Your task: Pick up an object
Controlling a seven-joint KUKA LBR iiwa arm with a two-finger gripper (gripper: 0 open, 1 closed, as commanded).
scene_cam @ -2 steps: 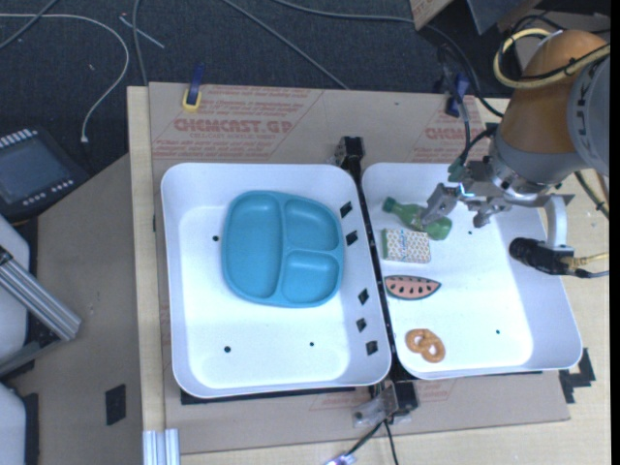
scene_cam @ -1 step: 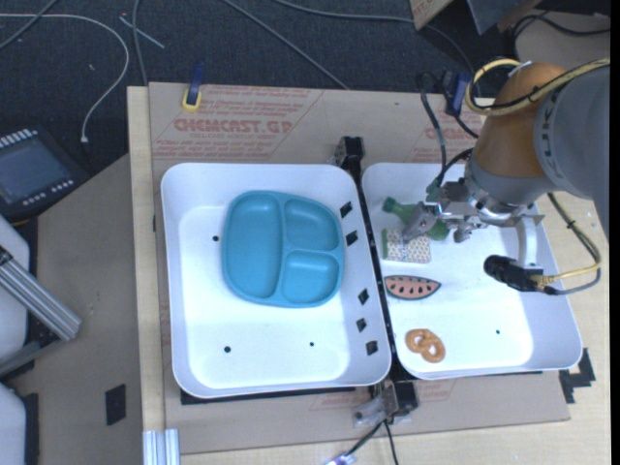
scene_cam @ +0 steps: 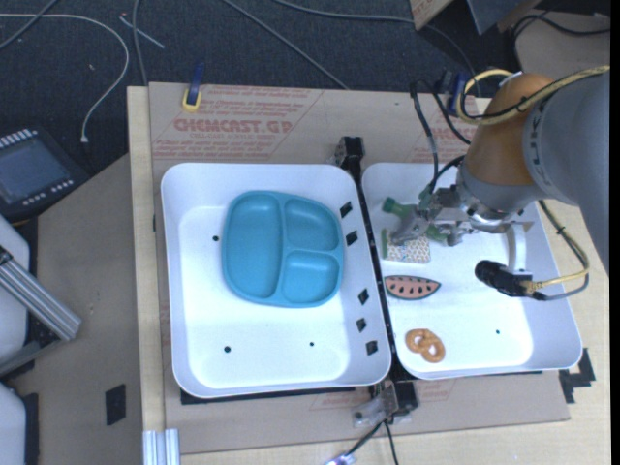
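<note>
My gripper (scene_cam: 415,225) hangs low over the upper left part of the right bin (scene_cam: 542,342). Just below it lies a small pale speckled piece (scene_cam: 416,251), partly under the gripper. A green piece (scene_cam: 391,206) peeks out at the gripper's upper left. Further toward the front lies a watermelon slice toy (scene_cam: 412,287), and a pretzel toy (scene_cam: 424,345) sits near the bin's front edge. The grey arm with its orange band (scene_cam: 509,129) comes in from the upper right.
A blue divided plate (scene_cam: 283,248) lies in the left bin (scene_cam: 194,356). A divider with black clips (scene_cam: 363,260) separates the bins. A black and yellow cable (scene_cam: 513,279) trails over the right bin's right side.
</note>
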